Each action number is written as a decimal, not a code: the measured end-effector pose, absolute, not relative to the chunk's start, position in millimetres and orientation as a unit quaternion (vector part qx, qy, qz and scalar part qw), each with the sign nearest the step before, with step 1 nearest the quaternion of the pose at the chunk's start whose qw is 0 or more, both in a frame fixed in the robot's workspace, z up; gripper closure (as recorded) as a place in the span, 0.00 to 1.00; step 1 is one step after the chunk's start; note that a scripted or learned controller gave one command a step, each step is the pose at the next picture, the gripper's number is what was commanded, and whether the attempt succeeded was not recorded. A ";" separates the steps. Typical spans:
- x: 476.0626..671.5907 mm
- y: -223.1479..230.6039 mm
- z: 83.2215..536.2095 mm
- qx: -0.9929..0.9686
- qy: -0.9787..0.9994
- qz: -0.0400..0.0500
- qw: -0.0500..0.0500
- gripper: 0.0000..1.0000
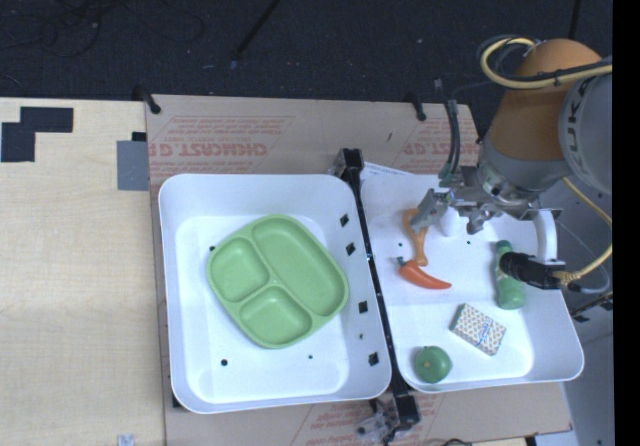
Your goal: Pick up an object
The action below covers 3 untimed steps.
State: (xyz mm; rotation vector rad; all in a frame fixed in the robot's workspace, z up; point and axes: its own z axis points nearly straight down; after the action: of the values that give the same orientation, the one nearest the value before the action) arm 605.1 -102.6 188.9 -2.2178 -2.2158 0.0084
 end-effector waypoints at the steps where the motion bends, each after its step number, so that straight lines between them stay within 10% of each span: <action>1: 604.5 -104.0 124.3 -0.708 -0.707 0.003 0.004 0.00; 2: 605.8 -105.5 138.4 -0.709 -0.705 0.002 0.002 1.00; 3: 614.0 -102.0 197.9 -0.707 -0.708 -0.001 -0.001 1.00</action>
State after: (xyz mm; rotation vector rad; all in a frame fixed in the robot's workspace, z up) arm 614.0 -102.0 197.9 -2.2221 -2.2250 -0.0037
